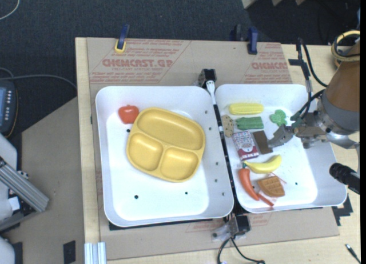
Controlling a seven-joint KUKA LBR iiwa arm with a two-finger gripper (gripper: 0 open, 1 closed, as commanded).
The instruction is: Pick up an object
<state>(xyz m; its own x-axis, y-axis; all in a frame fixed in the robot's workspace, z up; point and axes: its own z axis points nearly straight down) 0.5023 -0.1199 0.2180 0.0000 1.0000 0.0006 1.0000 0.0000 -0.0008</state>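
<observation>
Hovering low over the right bin (320, 197), the jaws (281, 137) hang just right of the brown block (261, 142); how far open they are I cannot tell. Its long axis runs up-down, with the banana (264, 165) just below.

toys (251, 143) crowd right bin's (320, 188) left — right side open

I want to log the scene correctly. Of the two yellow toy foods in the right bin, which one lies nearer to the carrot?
The banana, curved, lying just above the carrot. The corn is straight and sits at the bin's far end.
</observation>
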